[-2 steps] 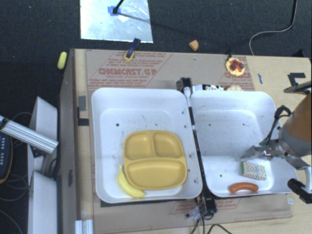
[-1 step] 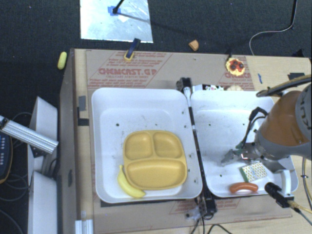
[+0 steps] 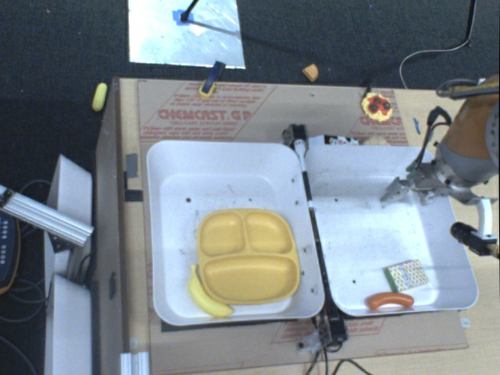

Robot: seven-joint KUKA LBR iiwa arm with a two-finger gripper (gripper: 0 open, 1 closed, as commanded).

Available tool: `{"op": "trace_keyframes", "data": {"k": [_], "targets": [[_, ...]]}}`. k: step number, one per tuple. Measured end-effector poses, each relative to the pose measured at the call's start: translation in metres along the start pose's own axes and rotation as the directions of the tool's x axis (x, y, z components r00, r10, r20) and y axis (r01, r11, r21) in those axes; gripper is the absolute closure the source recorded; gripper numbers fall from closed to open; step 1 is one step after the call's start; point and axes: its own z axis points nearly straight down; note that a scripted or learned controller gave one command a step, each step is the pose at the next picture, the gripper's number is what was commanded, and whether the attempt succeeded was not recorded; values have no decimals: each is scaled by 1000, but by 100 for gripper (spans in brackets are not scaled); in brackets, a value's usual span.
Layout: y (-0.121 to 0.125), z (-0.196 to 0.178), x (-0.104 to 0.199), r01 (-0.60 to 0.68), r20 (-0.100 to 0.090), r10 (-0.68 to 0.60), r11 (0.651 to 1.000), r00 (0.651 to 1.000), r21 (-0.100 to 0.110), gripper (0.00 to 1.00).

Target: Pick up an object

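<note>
In the right bin (image 3: 351, 233), a small green-patterned block (image 3: 406, 275) lies near the front right corner. An orange curved handle-shaped piece (image 3: 390, 301) rests just in front of it against the front wall. The left bin (image 3: 168, 209) holds a yellow divided plate (image 3: 248, 255), with a yellow banana (image 3: 205, 296) along its front left edge. My gripper (image 3: 396, 191) reaches in from the right over the back right part of the right bin. It is well behind the block and nothing is visibly held.
The bins sit on a cardboard-covered bench (image 3: 234, 108). On the bench's back right lies a small red and yellow item (image 3: 378, 105), and a blue and yellow clip (image 3: 209, 80) lies at the back. A yellow piece (image 3: 99, 96) and an orange bit (image 3: 311, 72) lie on the floor.
</note>
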Motion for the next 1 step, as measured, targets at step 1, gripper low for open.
{"op": "trace_keyframes", "data": {"k": [1], "targets": [[-57, 25, 1, -2, -2, 2, 1000, 1000, 4, 0]]}}
